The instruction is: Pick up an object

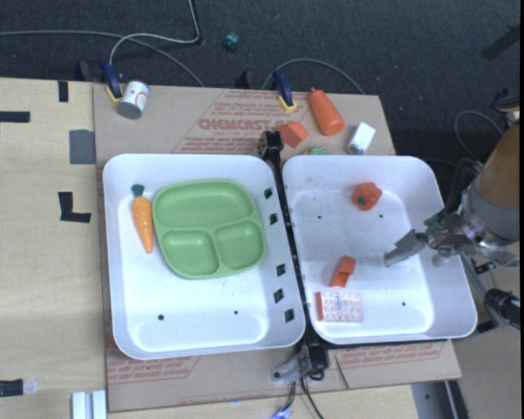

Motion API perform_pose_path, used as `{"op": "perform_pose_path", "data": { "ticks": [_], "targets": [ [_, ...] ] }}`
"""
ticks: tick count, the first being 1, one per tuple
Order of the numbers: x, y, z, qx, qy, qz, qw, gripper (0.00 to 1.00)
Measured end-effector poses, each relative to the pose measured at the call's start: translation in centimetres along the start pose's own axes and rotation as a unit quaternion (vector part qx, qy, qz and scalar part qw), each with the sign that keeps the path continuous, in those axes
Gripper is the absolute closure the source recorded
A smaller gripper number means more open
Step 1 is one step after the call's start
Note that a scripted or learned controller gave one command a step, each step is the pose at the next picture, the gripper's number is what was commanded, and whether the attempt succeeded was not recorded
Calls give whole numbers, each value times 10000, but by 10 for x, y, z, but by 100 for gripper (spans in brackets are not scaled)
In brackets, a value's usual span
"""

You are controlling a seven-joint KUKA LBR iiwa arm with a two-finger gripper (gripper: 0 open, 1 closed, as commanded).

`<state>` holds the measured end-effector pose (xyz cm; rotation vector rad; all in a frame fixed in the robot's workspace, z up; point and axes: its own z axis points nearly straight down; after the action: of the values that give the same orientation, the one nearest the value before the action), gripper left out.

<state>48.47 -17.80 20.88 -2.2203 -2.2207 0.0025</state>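
Orange block (342, 271) lies near the front of the right bin (419, 175); the claw (405, 247) hovers at that bin's right edge, apart from it; I cannot tell its state; it may miss, or bump the card (339, 306) beside.

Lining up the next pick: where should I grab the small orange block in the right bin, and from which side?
Grip the orange block across its short width, coming straight down from above. It lies alone on the right bin floor, long axis slightly tilted, with free space on both long sides; the patterned card sits just below it, so avoid closing along its length.
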Motion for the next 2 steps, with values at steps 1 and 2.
{"op": "perform_pose_path", "data": {
  "ticks": [1,2],
  "targets": [
    [51,33,30,4,7,-10,10000,0],
    [82,24,116,8,8,-5,10000,0]
  ]
}}
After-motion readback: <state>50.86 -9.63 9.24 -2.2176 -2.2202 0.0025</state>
